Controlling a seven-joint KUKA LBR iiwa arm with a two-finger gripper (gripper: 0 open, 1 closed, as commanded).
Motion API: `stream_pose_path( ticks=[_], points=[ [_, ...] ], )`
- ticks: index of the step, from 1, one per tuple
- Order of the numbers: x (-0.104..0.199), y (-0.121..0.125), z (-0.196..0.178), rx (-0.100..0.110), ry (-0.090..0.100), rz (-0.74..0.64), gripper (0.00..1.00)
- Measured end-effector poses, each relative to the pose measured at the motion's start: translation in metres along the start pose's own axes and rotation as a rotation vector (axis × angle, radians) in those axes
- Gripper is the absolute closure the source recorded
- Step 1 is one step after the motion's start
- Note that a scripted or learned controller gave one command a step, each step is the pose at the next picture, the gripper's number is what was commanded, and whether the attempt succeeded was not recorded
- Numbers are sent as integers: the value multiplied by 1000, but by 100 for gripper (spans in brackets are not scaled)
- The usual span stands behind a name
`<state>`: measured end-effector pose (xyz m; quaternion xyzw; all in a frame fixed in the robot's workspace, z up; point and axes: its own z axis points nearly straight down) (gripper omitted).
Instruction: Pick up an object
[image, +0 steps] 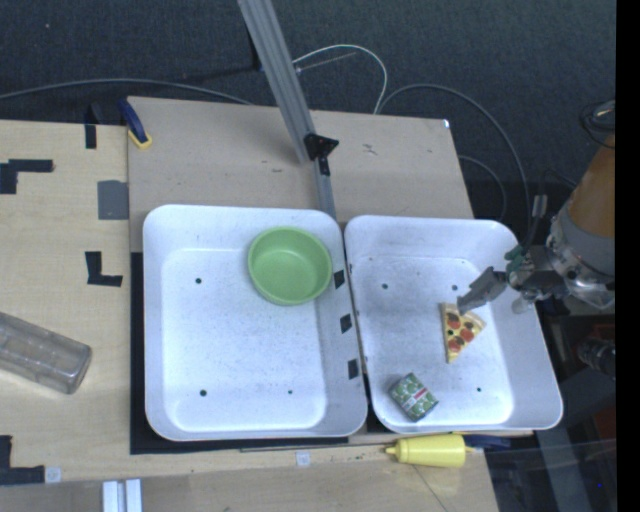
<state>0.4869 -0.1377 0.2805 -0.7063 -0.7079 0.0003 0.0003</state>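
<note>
Two shallow white plastic bins sit side by side on the tan tabletop (230, 150). Nothing is picked up yet, as far as the view shows: every object lies on a bin floor or on the tabletop, and none is between the fingers.

Left bin (170, 330): one round pale-green plastic bowl (289, 265), upright, at about 1 o'clock of that bin's floor, near the divider.

Right bin (400, 250): one flat triangular toy pizza slice (460, 331), yellow with red spots, toward 3 o'clock; one small crumpled green packet (412, 395) at about 6 o'clock, apart from the slice.

Pincer (476, 292): dark, reaching in from 3 o'clock, tip low over the right bin just above the top edge of the pizza slice. Touching or only hovering: cannot tell. Fingers wide or narrow: cannot tell, they merge into one dark shape.

Outside the bins: one yellow squeeze bottle (432, 451) lying at 6 o'clock below the right bin; one clear plastic cylinder (40, 352) at 9 o'clock on the tabletop.

Judgement: approach stage only. Remaining: close on the slice, the nearest candidate, and lift it clear. Flat shape may slip from the fingers.
</note>
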Motion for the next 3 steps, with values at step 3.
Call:
stream_pose_path(
  ticks=[3],
  points=[
    [11, 3, 99, 7, 1, 1, 0]
  ],
)
